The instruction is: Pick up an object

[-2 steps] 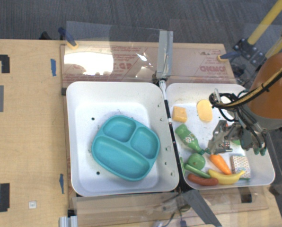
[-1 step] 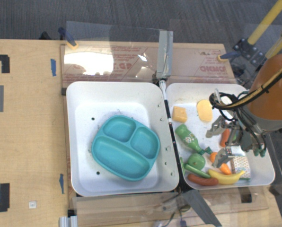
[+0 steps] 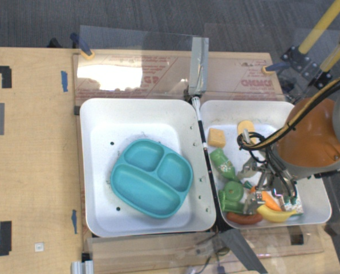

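Overhead, the camera view shows two shallow white bins side by side on the bench. The left bin (image 3: 96, 153) holds a teal divided plate (image 3: 152, 177) with three compartments, lying flat near the bin's middle. Red printing shows on the cardboard (image 3: 158, 67) behind the bins under clear sheeting; it is too faint to read.

The right bin (image 3: 321, 201) holds the candidate objects: an orange-tan block (image 3: 217, 137) near the divider, a yellow piece (image 3: 246, 127) beside it, a green bottle-like item (image 3: 222, 163), a green cup-like item (image 3: 232, 194), a red item (image 3: 243, 217) at the front wall, a banana (image 3: 276, 214) and an orange piece (image 3: 269, 200) just behind it.

The gripper (image 3: 260, 194) is lowered into the right bin among the green cup-like item, the orange piece and the banana. Cables and the wrist obscure the claw, so its opening and any contact cannot be told. No object is visibly between the fingers
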`<state>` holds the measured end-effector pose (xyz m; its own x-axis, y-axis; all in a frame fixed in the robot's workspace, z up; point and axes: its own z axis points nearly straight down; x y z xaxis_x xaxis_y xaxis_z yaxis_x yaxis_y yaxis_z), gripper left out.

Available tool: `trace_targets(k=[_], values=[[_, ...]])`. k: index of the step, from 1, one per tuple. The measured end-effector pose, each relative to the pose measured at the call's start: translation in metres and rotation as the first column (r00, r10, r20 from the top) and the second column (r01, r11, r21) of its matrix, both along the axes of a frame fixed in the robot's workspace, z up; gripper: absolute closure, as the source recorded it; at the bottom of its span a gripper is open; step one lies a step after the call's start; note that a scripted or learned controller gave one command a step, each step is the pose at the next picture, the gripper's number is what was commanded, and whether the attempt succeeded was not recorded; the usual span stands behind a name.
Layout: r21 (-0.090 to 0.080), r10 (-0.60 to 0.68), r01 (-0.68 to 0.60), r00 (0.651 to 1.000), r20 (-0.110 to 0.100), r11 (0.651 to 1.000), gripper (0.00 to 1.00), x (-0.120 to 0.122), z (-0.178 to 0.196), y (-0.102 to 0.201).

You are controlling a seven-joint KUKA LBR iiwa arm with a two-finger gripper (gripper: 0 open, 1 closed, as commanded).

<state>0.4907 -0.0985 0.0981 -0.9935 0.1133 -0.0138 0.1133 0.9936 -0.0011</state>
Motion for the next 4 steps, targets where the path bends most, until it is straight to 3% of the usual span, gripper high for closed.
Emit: trace_targets(k=[1, 2, 3, 4], values=[[0.003, -0.020, 0.020, 1.000, 0.004, 1.000, 0.00, 0.092, 0.093, 0.031], [0.003, 0.001, -0.001, 1.000, -0.012, 1.000, 0.00, 0.042, -0.003, -0.003], [0.004, -0.079, 0.079, 0.997, 0.003, 0.997, 0.00, 0.015, -0.008, -0.011], [0.004, -0.061, 0.061, 0.998, 0.000, 0.998, 0.00, 0.089, 0.066, 0.009]])
